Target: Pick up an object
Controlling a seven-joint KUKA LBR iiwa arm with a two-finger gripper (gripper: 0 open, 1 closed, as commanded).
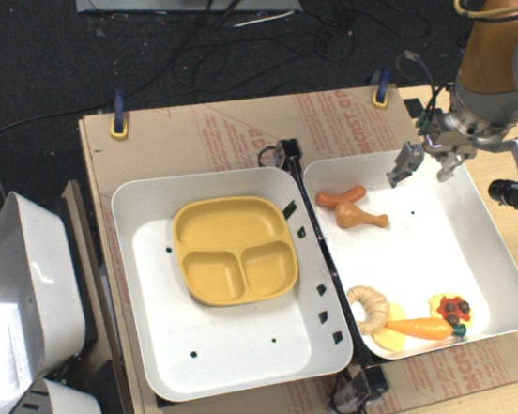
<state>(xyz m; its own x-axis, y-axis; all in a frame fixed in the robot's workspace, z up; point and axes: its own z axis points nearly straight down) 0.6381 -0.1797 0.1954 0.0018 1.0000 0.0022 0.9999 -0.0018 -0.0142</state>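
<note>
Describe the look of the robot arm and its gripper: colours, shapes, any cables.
The arm is a thick rounded tube with a wide orange band above a grey wrist section. Below it sits a metallic grey gripper with two dark fingers. Thin cables run along the wrist near the gripper. No markings are readable.

Arm [490,57] reaches in from right, hand [427,166] low, two fingers spread, nothing between.
</note>
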